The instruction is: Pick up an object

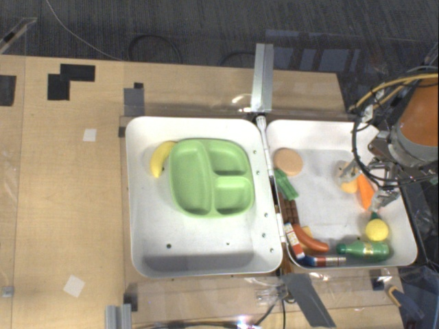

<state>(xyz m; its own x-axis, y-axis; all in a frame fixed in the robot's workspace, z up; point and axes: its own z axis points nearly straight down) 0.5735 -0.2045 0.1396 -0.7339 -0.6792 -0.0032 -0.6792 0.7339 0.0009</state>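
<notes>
Two white bins [144, 252]. One green divided tray [209, 177], one banana [160, 157], one tan round disc [289, 161], one carrot [364, 190], one yellow ball [376, 230], one green bottle [363, 250], one sausage [312, 239].

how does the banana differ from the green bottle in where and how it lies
The banana lies in the left bin, tucked against the green tray's upper left edge; the green bottle lies in the right bin, along its near wall. The banana is yellow and curved, the bottle green and straight. Both lie flat on their sides.
</notes>
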